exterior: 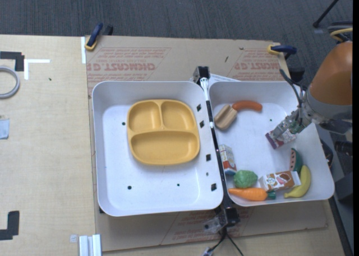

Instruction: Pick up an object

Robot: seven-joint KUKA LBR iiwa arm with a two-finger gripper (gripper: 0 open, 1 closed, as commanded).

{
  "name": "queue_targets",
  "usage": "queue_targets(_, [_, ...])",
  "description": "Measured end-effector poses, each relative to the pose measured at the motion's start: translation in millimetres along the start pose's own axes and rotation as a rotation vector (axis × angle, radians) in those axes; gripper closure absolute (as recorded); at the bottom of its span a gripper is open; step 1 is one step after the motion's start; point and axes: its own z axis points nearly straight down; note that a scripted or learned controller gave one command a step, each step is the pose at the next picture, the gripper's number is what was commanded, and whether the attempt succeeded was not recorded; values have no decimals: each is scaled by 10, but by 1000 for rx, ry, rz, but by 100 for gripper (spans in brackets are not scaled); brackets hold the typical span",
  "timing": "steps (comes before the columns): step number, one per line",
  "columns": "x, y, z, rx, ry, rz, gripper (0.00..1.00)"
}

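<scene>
Several toys crowd the near edge of the right bin (263, 95): a carrot (248, 194), a green lump (245, 178), a small carton (279, 181) and a banana (301, 184), packed against the front wall with little room for fingers. Farther back the hand (282, 133) hangs over the bin's right side; whether it is open, closed or gripping I cannot tell. Beyond it, toward the left, a bread roll (225, 116) and a sausage (247, 105) lie on open floor, the sausage's long axis running left-right. The left bin (106, 154) holds a yellow plate (163, 131).
</scene>
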Motion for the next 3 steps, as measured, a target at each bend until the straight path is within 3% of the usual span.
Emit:
queue_targets(1, [397, 403, -983, 7, 12, -154, 100])
queue_targets(2, [335, 351, -3235, 8, 11, -27, 100])
queue_targets(3, [-684, 485, -4340, 6, 11, -166, 100])
